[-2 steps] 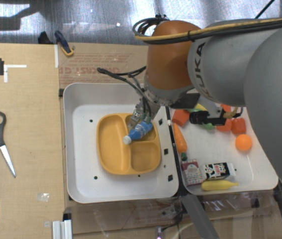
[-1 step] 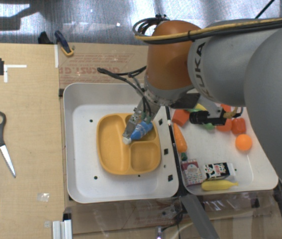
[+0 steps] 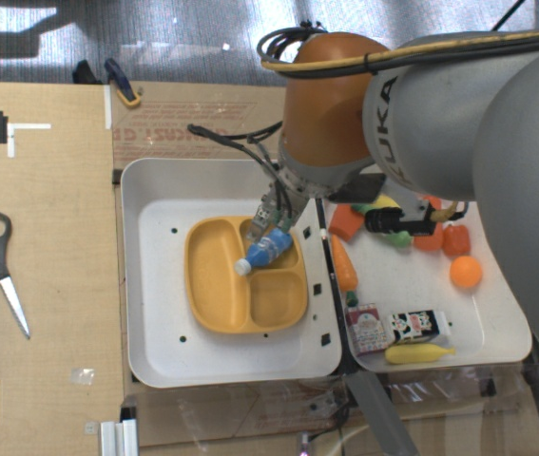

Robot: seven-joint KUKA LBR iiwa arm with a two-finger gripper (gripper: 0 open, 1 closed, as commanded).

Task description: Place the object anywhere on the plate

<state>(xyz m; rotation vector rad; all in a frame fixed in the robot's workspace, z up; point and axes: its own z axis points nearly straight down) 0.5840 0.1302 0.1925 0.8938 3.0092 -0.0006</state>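
Where gripper point(image 3: 271, 218) ends, bottle point(image 3: 265, 251) just below.

I'm getting a bright, even picture, lit from overhead. Glare streaks across the grey floor point(image 3: 183, 17) along the top of the frame, nearly blown out at upper left. The left white bin point(image 3: 155, 283) reads clean with soft shadows under its rim. The arm point(image 3: 459, 112) at upper right looks large and slightly soft; small details are a bit grainy.
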